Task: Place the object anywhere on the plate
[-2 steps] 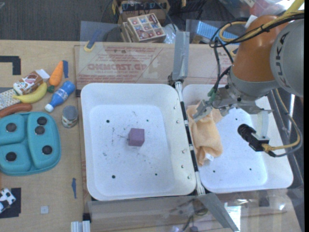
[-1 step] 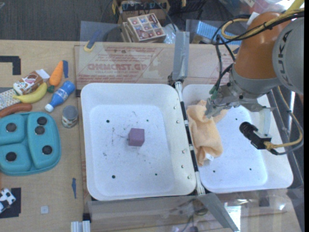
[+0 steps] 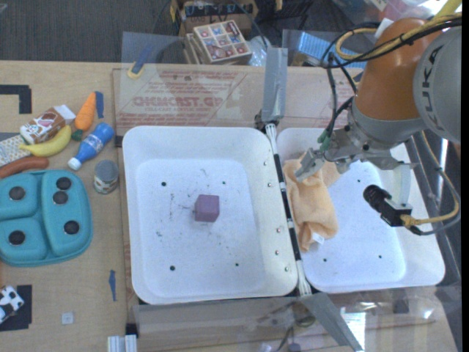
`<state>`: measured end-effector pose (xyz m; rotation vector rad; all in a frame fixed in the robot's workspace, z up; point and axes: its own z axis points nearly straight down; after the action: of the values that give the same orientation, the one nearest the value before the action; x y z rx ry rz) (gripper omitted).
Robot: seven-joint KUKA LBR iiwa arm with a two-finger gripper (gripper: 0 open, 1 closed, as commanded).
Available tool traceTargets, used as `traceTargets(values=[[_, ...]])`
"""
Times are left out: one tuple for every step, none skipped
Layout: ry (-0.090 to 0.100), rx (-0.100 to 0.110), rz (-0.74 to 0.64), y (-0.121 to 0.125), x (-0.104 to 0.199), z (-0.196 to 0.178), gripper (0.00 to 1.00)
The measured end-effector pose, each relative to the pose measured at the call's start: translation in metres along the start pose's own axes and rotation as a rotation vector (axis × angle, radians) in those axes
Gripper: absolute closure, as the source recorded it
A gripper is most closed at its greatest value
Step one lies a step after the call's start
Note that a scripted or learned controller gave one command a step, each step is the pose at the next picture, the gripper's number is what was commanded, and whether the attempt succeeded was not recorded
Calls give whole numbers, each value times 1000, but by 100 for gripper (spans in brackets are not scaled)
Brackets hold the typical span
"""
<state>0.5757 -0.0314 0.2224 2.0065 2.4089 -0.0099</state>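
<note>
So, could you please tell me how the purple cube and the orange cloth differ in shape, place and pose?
The purple cube is small, rigid and square-edged; the orange cloth is larger, soft and crumpled. The cube sits in the left bin, the cloth in the right bin, against its left wall. The cube lies alone, well away from the arm; the cloth's top end is right at the gripper. Both rest on white bin floors.
</note>
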Motion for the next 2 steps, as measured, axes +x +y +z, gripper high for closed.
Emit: traceTargets(values=[[-2,-1,0,1,-2,-8,100],[-2,-1,0,1,-2,-8,0]])
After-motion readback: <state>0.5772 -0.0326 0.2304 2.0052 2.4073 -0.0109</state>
